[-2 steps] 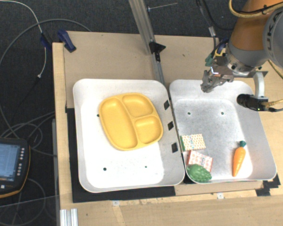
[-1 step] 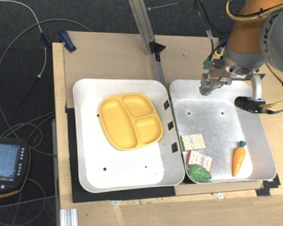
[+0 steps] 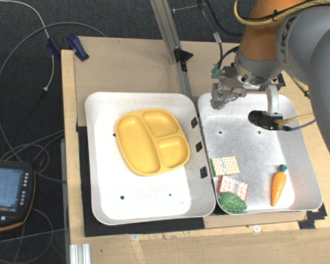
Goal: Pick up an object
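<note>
My gripper [image 3: 220,100] hangs over the far left corner of the right bin [image 3: 253,147], fingers pointing down with nothing seen between them. An orange carrot [image 3: 278,185] lies near the bin's front right. A patterned packet [image 3: 225,165], a red and white packet [image 3: 232,187] and a green leafy toy [image 3: 232,202] sit at the bin's front left. All of these lie well in front of the gripper.
The left bin [image 3: 137,202] holds a yellow three-compartment plate [image 3: 152,141]. A metal post [image 3: 170,32] rises behind the gap between the bins. Black clips [image 3: 198,146] line the seam. A black sensor [image 3: 262,119] on the arm hangs over the right bin's back.
</note>
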Controlling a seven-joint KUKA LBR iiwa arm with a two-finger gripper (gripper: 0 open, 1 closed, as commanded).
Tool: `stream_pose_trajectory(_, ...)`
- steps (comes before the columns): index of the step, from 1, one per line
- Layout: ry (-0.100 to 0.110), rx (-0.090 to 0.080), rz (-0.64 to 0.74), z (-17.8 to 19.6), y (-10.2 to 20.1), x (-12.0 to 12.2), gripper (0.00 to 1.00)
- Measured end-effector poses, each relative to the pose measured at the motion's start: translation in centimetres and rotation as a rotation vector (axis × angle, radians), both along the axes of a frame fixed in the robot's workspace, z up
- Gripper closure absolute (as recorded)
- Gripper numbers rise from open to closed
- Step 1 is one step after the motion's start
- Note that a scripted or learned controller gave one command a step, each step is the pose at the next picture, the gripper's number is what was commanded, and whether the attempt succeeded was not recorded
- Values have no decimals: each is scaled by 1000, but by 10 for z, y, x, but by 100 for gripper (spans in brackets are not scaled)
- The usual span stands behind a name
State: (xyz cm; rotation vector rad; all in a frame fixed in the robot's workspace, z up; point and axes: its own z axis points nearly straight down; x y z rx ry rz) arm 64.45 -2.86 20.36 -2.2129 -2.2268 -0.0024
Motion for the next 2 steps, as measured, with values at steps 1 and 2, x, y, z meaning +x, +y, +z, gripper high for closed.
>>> stream_pose_trajectory(1,-4,0,1,18,52,7,100)
stream_pose_trajectory(2,-1,0,0,13,105,4,100)
